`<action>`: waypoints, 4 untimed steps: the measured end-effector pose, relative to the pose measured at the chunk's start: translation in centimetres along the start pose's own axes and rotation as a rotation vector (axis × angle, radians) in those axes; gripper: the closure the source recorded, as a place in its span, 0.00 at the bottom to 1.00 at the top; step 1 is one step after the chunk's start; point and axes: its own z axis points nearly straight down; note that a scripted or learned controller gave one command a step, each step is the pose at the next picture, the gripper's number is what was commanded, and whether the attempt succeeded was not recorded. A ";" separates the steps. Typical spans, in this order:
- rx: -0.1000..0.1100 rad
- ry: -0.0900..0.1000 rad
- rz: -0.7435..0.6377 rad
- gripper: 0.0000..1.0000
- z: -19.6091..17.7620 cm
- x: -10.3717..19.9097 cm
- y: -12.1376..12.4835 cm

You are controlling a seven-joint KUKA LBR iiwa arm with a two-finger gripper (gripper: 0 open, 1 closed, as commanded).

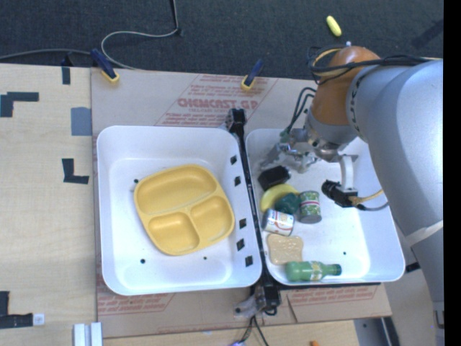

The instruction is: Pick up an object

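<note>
My gripper [294, 154] hangs over the back left part of the right bin [360, 244], under the orange wrist band. A small black object [273, 175] lies just in front of it, toward the left wall. Closer to the camera sit a yellow banana [269, 194], a teal object [287, 202], a green-labelled can [310, 206] and a white and red can [279, 223] lying on its side. A slice of toast [285, 249] and a green bottle [311, 270] lie near the bin's front edge. Nothing visible is lifted off the bin floor.
The left bin [115, 193] holds a yellow divided plate [185, 207]. A black divider clamp [236, 121] joins the bins at the back. The grey arm [403, 143] covers the right bin's right side. Cardboard lies under both bins.
</note>
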 end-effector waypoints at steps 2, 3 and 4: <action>-0.001 0.000 0.000 0.00 0.0 0.7 -0.6; 0.001 0.002 0.000 0.00 0.1 0.8 1.4; 0.000 0.001 0.000 0.00 0.0 0.5 -2.4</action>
